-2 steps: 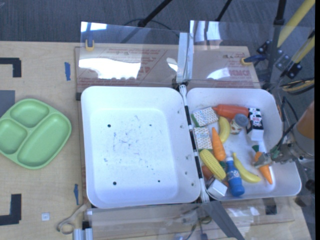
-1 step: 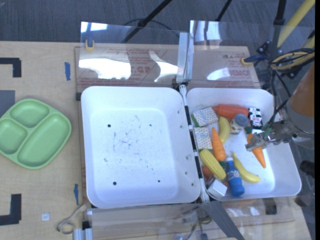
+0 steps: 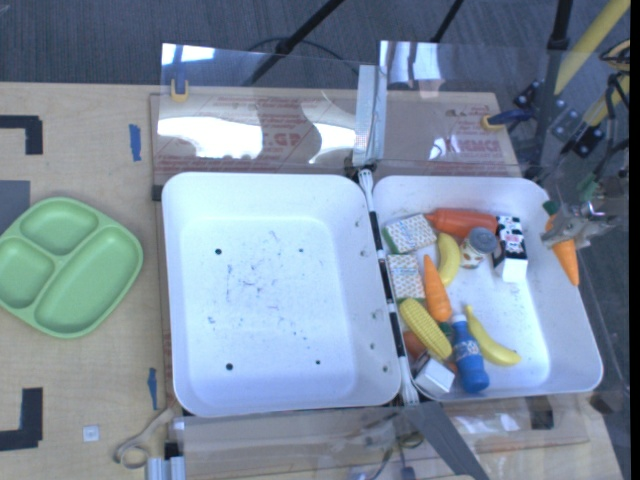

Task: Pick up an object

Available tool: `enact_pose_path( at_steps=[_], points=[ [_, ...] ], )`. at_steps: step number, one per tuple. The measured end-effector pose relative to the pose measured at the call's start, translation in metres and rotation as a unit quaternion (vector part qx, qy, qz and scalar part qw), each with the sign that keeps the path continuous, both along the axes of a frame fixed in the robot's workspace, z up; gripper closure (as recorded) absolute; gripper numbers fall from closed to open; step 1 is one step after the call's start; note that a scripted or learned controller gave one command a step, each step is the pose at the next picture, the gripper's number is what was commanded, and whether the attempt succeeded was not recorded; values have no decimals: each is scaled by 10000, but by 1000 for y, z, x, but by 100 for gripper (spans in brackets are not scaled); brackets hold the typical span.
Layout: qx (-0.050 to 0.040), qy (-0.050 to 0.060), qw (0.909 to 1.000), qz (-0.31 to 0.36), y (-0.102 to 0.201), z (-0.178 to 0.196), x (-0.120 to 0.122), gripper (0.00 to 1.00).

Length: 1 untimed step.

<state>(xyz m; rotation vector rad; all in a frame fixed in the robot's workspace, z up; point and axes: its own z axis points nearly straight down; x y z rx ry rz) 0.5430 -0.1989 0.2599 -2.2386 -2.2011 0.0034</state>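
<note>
1. Wooden bench top (image 3: 90,118) fills the camera view, with dark carpet behind it and two shallow white bins side by side. Clear plastic panels (image 3: 260,108) stand along the bins' far edge.
2. At the view's right, the grey arm ends in the pincer (image 3: 572,220), which sits over the right rim of the right bin (image 3: 575,363). Its tip is small and blurred against the clutter behind it, so I cannot tell whether it is spread or pressed together.
3. Just below the pincer, toward the near side, an orange carrot piece (image 3: 567,261) hangs or lies at that bin's right rim. It points downward. Whether the pincer has hold of it cannot be told.
4. Just to the view's left of the pincer stands a white carton (image 3: 511,248) with black marks. Beside it is a small grey-capped jar (image 3: 480,241).
5. Farther left of the pincer, a long carrot (image 3: 462,220) lies near the bin's far wall. Two checked wafers (image 3: 410,233) lie by the divider, and a small banana (image 3: 450,258) and a short carrot (image 3: 436,290) lie between them and the jar.
6. Left of and nearer than the pincer lie a corn cob (image 3: 425,328), a blue bottle (image 3: 468,358), a second banana (image 3: 490,340) and a white block (image 3: 434,376), bunched together.
7. Well to the left of the pincer, past the divider, is the left bin (image 3: 172,268), its floor scuffed with faint blue marks.
8. Farthest from the pincer, at the view's left edge, a green divided plate (image 3: 65,265) rests on the bench.
</note>
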Motion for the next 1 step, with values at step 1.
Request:
enact_pose_path(
  at_steps=[1],
  points=[
    [16, 14, 9926, 1215, 63, -38, -11, 100]
  ],
)
